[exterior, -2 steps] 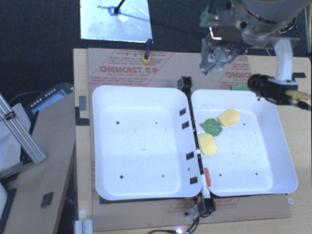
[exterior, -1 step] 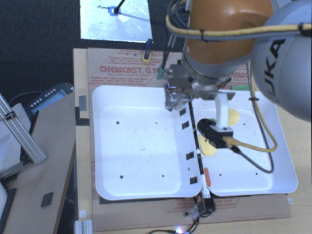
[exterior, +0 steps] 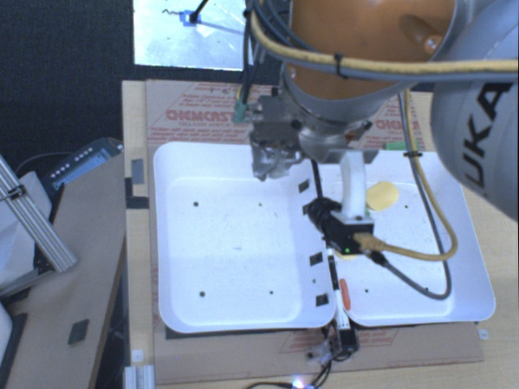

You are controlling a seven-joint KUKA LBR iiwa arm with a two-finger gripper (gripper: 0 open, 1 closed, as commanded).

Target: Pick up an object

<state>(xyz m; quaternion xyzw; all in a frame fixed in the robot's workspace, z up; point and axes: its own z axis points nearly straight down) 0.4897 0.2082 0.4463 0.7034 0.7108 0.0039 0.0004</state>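
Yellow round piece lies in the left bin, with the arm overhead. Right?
Not quite. The camera view shows the yellow round piece lying in the right bin, not the left one. The arm is overhead, as you said.

Bright, even light from overhead nearly washes out the left bin (exterior: 219,250). At its far-right corner my pincer (exterior: 269,167) is soft-edged; above that corner my orange band (exterior: 365,23) blurs (nearest the lens), faintly glossy.
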